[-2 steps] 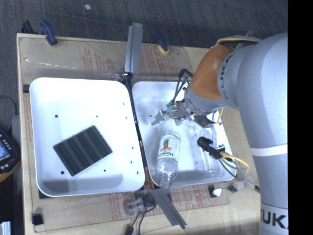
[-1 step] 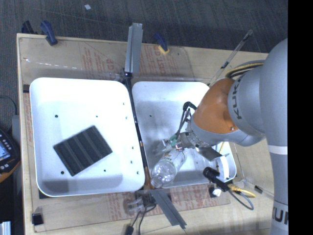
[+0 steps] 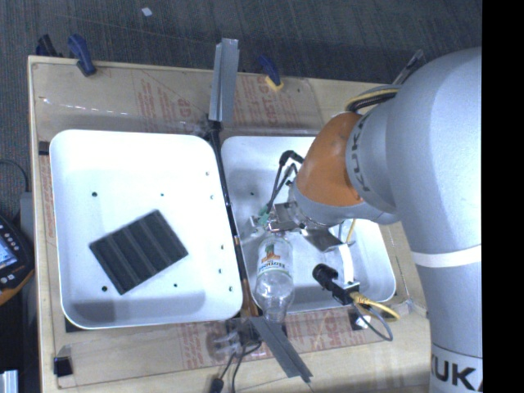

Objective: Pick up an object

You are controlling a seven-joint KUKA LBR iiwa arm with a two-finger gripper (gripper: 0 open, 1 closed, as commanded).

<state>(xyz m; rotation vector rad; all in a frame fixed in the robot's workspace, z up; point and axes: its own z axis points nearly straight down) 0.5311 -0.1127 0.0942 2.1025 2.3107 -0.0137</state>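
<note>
Gripper [image 3: 277, 219] sits low in the right bin [image 3: 246, 155], toward that bin's left side, at the end of the grey arm [image 3: 426, 162] whose orange band [image 3: 327, 166] shows just above the wrist; seen from above, the wrist hides its tips, so I cannot tell whether it is spread or pressed together, nor whether it pinches anything. Directly below it in the picture lies a clear plastic bottle [image 3: 275, 275] with a pale label bearing orange print. The bottle rests lengthwise along the left wall of the right bin, one end up against the gripper's underside and the other reaching the bin's near rim; whether gripper and bottle actually touch cannot be made out. Across the divide, the left bin [image 3: 123, 142] holds a black ribbed slab [image 3: 137, 250], lying flat and turned at a slant, well apart from the bottle and near that bin's front left corner. Both bins sit side by side on a pale wooden bench [image 3: 123, 88]. A grey bar [image 3: 223, 79] stands at the far edge between them, and blue clamps [image 3: 82, 56] grip the bench's far edge.
</note>
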